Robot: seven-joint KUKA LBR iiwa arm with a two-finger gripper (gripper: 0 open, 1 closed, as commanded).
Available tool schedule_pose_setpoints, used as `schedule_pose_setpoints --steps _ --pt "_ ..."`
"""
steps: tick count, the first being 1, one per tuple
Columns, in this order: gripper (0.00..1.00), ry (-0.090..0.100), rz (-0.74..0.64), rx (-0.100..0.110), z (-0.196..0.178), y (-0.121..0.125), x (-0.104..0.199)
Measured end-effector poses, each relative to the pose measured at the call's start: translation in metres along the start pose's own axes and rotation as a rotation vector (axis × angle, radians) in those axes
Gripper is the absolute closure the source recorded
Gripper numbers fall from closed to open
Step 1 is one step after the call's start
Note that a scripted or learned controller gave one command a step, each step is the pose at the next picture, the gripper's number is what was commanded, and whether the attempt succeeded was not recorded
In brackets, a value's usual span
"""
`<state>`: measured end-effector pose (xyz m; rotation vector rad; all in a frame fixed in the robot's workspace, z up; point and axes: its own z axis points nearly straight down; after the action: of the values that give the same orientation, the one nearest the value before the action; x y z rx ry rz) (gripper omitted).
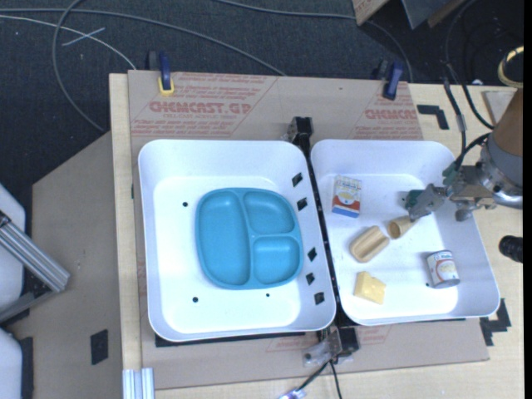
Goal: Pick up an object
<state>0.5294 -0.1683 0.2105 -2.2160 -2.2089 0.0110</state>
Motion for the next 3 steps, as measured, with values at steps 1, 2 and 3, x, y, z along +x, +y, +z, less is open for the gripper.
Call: schedule_pose_setpoints --steps 1,2,3 --pt "0.0 -0.003 -0.004 -0.013 -0.007 0.003 0.0" --pt "0.0 -0.002 -0.003 -0.01 0.035 0.006 -0.001" --pt "0.0 -0.002 -0.005 -0.011 0.088 0.016 0.003"
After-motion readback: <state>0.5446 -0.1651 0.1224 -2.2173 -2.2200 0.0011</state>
